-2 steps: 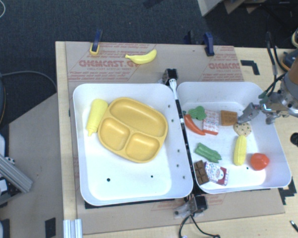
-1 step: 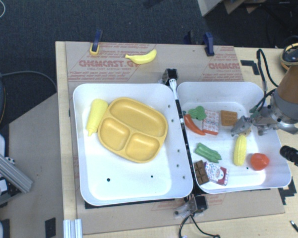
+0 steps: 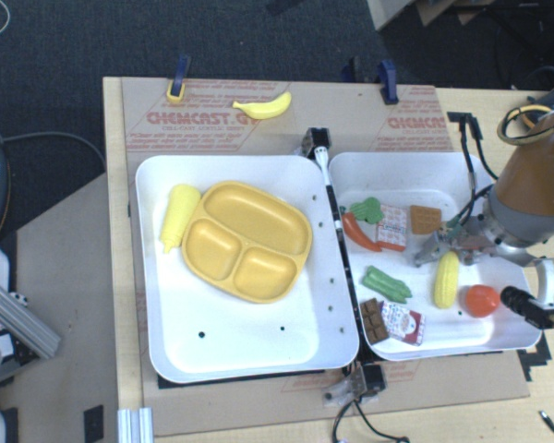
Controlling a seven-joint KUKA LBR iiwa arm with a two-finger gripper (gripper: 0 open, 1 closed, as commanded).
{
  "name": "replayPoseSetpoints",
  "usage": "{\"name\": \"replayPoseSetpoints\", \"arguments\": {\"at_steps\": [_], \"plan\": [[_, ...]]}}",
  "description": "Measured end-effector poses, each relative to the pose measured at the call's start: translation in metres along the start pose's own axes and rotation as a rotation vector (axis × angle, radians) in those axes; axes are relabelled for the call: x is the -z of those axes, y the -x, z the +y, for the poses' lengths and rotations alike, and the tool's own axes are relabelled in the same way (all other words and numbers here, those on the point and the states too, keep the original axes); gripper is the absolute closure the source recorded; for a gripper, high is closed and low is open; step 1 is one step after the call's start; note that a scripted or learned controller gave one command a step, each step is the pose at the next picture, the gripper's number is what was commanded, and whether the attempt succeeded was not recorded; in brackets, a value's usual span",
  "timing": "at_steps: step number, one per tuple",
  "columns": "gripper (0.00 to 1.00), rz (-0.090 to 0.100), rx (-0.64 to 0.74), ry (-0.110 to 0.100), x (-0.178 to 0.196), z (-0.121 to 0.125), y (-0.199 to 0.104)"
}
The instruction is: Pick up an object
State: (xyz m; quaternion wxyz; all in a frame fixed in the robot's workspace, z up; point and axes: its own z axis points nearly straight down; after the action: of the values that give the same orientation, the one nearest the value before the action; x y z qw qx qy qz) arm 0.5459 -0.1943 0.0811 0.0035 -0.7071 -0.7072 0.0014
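Observation:
The right bin (image 3: 415,169) holds several toy foods. Among them are a yellow oblong piece (image 3: 446,281), a red ball (image 3: 481,300), a green pod (image 3: 387,284), a red-orange chili (image 3: 360,233), a green leafy piece (image 3: 367,210) and a brown toast square (image 3: 426,218). My gripper (image 3: 448,247) hangs low over the bin's right half, directly above the upper end of the yellow piece. It is open, its grey fingers (image 3: 423,253) spread to either side, and nothing is held between them.
A chocolate bar (image 3: 372,319) and a red-and-white packet (image 3: 403,324) lie at the right bin's front. The left bin (image 3: 240,349) carries a yellow divided plate (image 3: 247,241) and a yellow corn cob (image 3: 177,216). A toy banana (image 3: 264,107) lies on the board behind the bins.

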Motion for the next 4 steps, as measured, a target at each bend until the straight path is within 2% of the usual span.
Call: {"name": "replayPoseSetpoints", "arguments": {"at_steps": [1, 2, 3, 4], "plan": [[1.00, -0.003, -0.001, 0.007, 0.014, 0.001, 0.001], [1.00, -0.005, 0.000, 0.012, 0.058, 0.001, -0.003], [1.00, -0.006, 0.001, 0.014, 0.122, 0.000, -0.003], [1.00, -0.006, 0.001, 0.012, 0.146, 0.001, -0.003]]}}
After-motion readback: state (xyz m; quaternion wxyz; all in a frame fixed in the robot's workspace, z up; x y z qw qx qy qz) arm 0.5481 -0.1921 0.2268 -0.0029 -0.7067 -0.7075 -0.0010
